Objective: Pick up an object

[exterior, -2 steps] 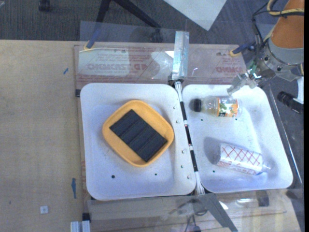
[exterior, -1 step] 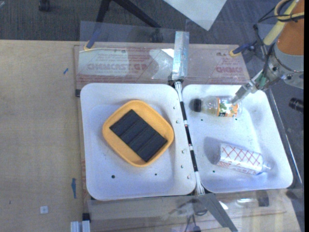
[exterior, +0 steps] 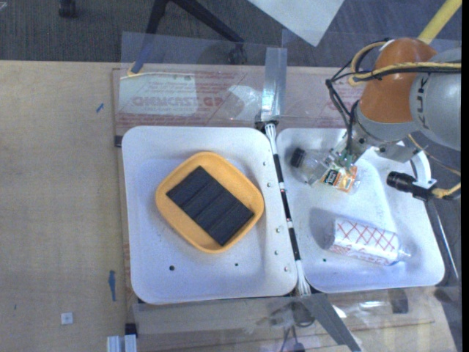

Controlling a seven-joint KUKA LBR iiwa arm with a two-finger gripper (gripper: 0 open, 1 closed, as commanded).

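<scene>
Left bin (exterior: 139, 218) holds a yellow dish (exterior: 176, 222). In the right bin (exterior: 432, 262), the gripper (exterior: 338, 163) hovers over a small clear item (exterior: 316, 169) at its far edge; a poor grip may let it slip. Nearby lies a white tube (exterior: 366, 240).

A tan table (exterior: 51, 196) carries two white bins: the left bin (exterior: 146, 270) and, touching it, the right bin (exterior: 432, 266). Beyond them lies a clear plastic sheet (exterior: 183, 97) with red lettering. On the dark floor stands an office chair base (exterior: 157, 9).
</scene>
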